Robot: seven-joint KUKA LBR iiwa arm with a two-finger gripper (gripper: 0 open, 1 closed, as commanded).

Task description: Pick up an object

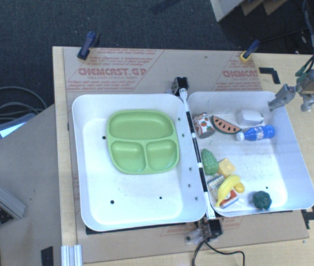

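Objects to pick lie in the right bin, a shallow white tray with rounded corners. I see my gripper at that bin's far right corner, a grey metal claw hanging over the rim; I cannot tell how far it is parted, and nothing shows in its grasp.

Nearest it lies a small white rounded block, and just beside that a blue bottle on its side with a white cap. Next comes a watermelon slice, red with dark seeds, then a small can with a red and white label I cannot read. Nearer the front sit a bumpy green vegetable, a yellow block, a banana and a dark green broccoli floret.

The left bin holds a smooth light green divided plate with three compartments. The brown board beneath reads "CHEMCAST GP" in red.
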